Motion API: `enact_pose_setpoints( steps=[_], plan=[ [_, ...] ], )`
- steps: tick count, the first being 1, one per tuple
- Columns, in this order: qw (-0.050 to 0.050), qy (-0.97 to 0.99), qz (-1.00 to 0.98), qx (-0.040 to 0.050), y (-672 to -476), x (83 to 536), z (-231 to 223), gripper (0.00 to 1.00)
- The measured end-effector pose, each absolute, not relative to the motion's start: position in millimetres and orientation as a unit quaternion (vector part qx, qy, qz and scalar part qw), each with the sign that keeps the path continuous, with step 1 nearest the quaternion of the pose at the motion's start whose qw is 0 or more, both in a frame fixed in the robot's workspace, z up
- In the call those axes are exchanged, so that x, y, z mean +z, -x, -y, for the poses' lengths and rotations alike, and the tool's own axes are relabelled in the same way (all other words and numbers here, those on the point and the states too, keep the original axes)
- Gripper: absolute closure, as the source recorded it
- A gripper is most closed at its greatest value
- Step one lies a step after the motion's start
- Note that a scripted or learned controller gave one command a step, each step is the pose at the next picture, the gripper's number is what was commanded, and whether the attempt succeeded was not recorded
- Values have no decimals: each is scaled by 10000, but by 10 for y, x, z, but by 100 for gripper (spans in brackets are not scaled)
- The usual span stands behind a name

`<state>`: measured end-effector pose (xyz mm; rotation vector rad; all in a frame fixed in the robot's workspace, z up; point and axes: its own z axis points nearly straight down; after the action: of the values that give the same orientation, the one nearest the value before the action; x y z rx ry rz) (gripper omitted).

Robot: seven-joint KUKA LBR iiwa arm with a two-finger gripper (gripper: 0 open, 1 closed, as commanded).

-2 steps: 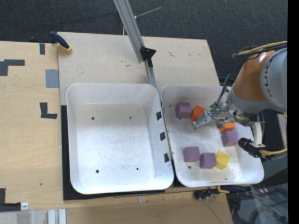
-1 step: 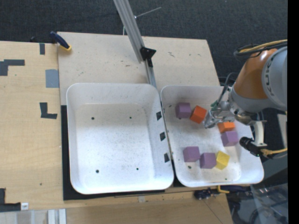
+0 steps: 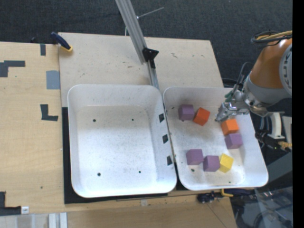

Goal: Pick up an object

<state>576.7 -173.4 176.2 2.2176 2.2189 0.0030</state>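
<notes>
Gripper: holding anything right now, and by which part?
Cannot be told. The gripper sits just above the orange cube in the right bin; no cube visibly between its fingers.

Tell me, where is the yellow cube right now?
The yellow cube sits in the right bin, near its front edge, touching a purple cube on its left and below another purple cube.
</notes>
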Motion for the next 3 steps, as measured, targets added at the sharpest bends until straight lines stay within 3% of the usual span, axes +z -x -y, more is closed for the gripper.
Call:
enact_pose_setpoints(
  steps=[2, 3],
  plan=[
    [9, -7065, -7077, 6, -5804, 2455, 1723, 100],
    [-6, -7048, -7094, 7, -5767, 2503, 1157, 100]
  ],
)
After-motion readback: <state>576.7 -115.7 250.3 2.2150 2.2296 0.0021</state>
